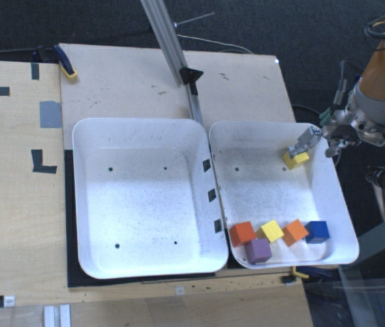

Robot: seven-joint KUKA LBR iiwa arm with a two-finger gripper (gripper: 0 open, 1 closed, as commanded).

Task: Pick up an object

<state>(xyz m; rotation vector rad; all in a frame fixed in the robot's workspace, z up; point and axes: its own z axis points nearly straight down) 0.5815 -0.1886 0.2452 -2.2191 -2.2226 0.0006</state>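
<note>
Fingers of the grey two-finger hand (306, 144) sit right at a small yellow block (296, 159), which lies just below and left of the fingertips in the right-hand shallow white bin (335, 203). Whether the fingers are spread or pinching the block cannot be told; they blur into it. The grey arm with its orange band (377, 77) reaches in over the bin's far right rim, wrist angled down toward the block, and is cut off at the picture's edge. Well below the hand, along the bin's near wall, cluster an orange block (242, 233), a second yellow block (272, 231), a purple block (258, 251), another orange block (294, 232) and a blue block (317, 231). Left of the hand lies the other white bin (83, 182) on the wooden table (15, 203).
</note>
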